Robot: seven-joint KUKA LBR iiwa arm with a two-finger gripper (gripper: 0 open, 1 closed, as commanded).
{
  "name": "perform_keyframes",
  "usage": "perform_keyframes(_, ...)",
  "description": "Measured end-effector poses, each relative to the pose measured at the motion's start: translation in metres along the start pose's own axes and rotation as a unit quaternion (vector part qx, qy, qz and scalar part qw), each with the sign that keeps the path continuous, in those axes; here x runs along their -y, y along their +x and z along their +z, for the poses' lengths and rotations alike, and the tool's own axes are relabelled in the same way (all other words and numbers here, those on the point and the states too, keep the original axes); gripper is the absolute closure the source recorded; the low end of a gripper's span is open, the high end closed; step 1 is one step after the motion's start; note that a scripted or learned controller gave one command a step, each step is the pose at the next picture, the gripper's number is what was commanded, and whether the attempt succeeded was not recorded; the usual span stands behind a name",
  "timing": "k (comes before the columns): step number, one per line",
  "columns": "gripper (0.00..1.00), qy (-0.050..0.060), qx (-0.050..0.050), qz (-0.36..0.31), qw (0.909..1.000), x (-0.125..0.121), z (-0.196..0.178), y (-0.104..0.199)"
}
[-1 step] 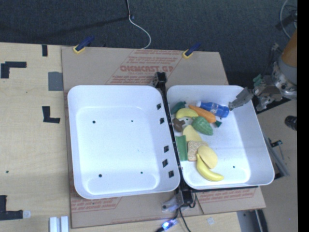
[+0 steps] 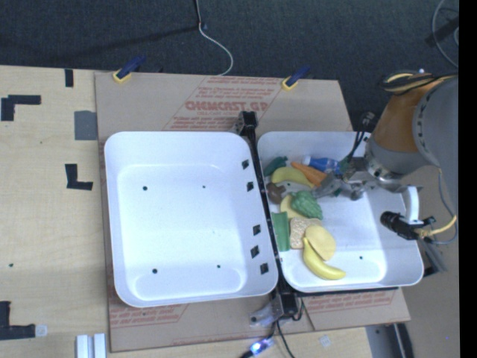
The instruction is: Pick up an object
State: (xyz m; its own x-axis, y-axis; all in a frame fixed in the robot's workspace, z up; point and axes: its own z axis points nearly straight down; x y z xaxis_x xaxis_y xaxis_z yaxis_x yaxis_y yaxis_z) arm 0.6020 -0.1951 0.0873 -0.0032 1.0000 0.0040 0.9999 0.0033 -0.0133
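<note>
The right bin (image 2: 387,271) holds a pile of toy food along its left side: a yellow banana (image 2: 322,265), a pale yellow round piece (image 2: 321,239), a tan cracker-like piece (image 2: 297,232), a green leafy piece (image 2: 306,204), a green bar (image 2: 280,231), a second yellow banana (image 2: 290,175), an orange piece (image 2: 313,174) and a blue item (image 2: 323,162). My gripper (image 2: 333,186) reaches in from the right, low over the upper middle of this bin, right beside the green leafy piece and the orange piece. I see nothing clearly between its tips.
The left bin (image 2: 119,222) stands beside the right one, joined by a black hinge strip (image 2: 257,200). Both rest on a cardboard sheet (image 2: 216,103) with blue and yellow clips at its far edge. A black cable fitting (image 2: 399,226) hangs by the arm's wrist.
</note>
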Motion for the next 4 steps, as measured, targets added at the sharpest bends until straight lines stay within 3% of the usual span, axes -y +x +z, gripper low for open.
perform_keyframes(1,0.00,0.012,-0.002,0.003,0.9999,-0.060,0.008,-0.005)
perform_keyframes(2,1.00,0.014,0.001,0.001,0.9999,-0.058,-0.002,-0.007)
perform_keyframes(3,1.00,0.004,0.005,-0.002,1.0000,-0.051,-0.014,0.086)
perform_keyframes(4,0.00,-0.005,0.002,0.001,1.0000,-0.055,-0.015,0.087)
